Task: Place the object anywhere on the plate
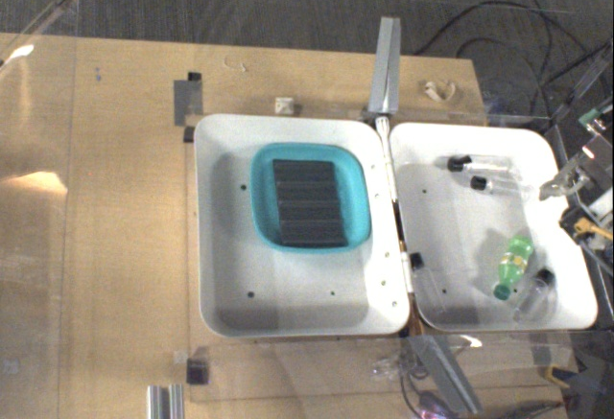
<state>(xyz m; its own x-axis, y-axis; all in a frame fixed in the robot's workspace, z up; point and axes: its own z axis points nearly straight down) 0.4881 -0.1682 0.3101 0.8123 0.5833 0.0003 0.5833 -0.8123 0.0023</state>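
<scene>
Spanning grey carpet, wooden bench [96, 244] bears two white bins [221, 216].

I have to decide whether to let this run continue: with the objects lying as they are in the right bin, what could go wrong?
1. The green bottle lies tilted in the right bin beside a clear, dark-capped item; a grab may catch both or push one aside.
2. Two clear tubes lie close together and are hard to see against the white.
3. The teal plate sits in the left bin, so a weak hold may drop the object on the rim between the bins.

Teal plate [310, 197] in left bin; green bottle [511, 266] in right.
</scene>
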